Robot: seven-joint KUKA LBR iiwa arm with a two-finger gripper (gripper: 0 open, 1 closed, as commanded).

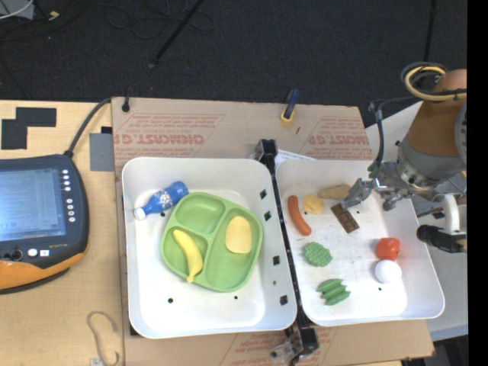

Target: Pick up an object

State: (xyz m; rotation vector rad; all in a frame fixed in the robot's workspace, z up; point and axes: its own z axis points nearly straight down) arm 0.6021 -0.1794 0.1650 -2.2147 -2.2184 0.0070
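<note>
My gripper (355, 198) hangs over the upper middle of the right bin (427, 296), reaching in from the right. A brown chocolate bar (345, 218) lies just below and left of its tip, and a tan bread piece (333, 192) just to its left. Whether it touches either one I cannot tell. In the same bin lie a red sausage (298, 215), a small yellow piece (313, 204), a green broccoli (318, 254), a green pea pod (332, 290), a red tomato (387, 247) and a white egg (387, 271).
The left bin (145, 296) holds a green divided plate (217, 273) with a banana (187, 253) and a yellow slice (239, 235), plus a blue-and-white bottle (161, 200). A tablet (34, 212) lies at far left. A black divider (276, 242) separates the bins.
</note>
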